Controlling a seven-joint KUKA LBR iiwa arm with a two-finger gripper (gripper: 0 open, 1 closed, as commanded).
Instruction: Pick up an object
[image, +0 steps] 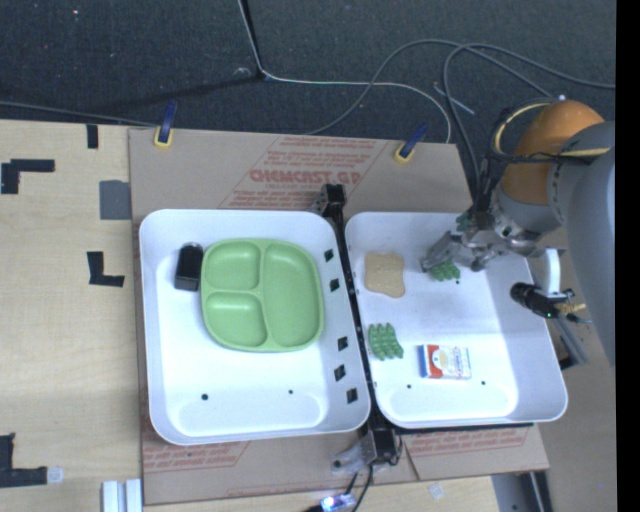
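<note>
Fingers (441, 264) grasp a small green object (447, 269) in the right bin (520, 395), its long axis unclear; tan piece (385, 273) lies at nine o'clock

The grey arm (585, 215) reaches in from the right, its orange band (545, 150) high above the wrist. The wrist angles down and leftward, ending in the hand (440, 262), which hangs low with its tips pointing toward the left.

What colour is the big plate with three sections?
Light green; the divided plate shows clearly in the camera view, in the left bin.
</note>
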